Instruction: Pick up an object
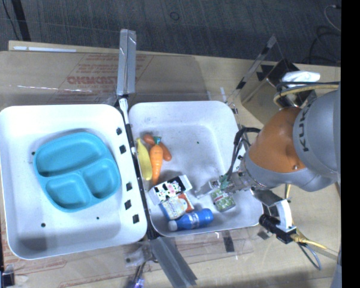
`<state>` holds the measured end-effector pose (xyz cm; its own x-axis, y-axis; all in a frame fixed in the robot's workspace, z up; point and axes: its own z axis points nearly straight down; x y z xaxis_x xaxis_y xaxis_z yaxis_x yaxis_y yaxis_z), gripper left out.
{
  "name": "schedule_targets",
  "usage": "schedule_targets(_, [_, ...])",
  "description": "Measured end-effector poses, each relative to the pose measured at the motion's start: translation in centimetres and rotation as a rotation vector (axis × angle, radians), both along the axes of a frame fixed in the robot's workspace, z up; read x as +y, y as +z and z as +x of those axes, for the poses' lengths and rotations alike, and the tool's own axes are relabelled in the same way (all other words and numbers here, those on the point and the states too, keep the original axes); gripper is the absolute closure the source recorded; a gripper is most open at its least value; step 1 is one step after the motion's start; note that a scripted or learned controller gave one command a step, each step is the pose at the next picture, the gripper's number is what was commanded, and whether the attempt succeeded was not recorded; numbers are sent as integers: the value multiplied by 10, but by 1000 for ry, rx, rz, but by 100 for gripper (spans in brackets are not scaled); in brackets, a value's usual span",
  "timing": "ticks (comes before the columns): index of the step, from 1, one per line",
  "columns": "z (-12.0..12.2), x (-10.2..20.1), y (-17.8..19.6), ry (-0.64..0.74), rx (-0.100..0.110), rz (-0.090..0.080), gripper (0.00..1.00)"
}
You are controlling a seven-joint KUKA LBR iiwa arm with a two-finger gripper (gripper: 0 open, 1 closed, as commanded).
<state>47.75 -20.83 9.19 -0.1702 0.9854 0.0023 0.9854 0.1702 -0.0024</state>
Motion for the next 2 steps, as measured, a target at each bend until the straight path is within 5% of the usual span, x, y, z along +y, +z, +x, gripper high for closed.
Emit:
schedule_targets(1, [1, -1, 10, 4, -1, -1, 100])
schedule_targets(2, [57, 37, 132, 105, -3, -2, 100])
